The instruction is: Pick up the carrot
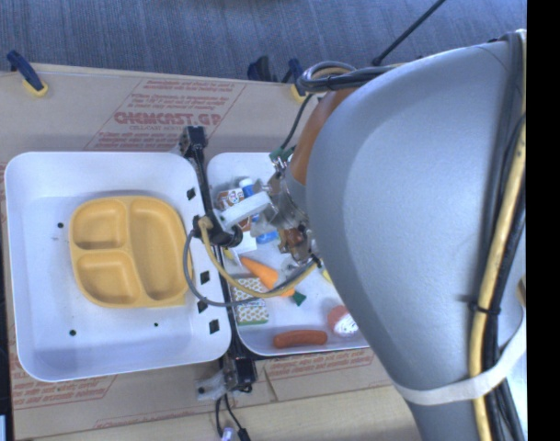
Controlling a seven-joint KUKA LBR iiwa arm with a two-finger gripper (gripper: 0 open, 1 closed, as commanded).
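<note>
The carrot [260,269] is a small orange cone lying in the right bin [226,168], near its left wall, with its tip pointing to the upper left. My gripper [285,230] hangs over the middle of that bin, just above and slightly right of the carrot. The large grey arm covers most of the bin's right side. Nothing of the carrot is lifted; it rests on the bin floor.
A yellow divided plate [128,249] sits in the left bin [31,338]. The right bin also holds a brown sausage [300,339], a red and white item [342,321], a checkered piece [252,312], a small green bit [299,296] and small blue and white items [247,189].
</note>
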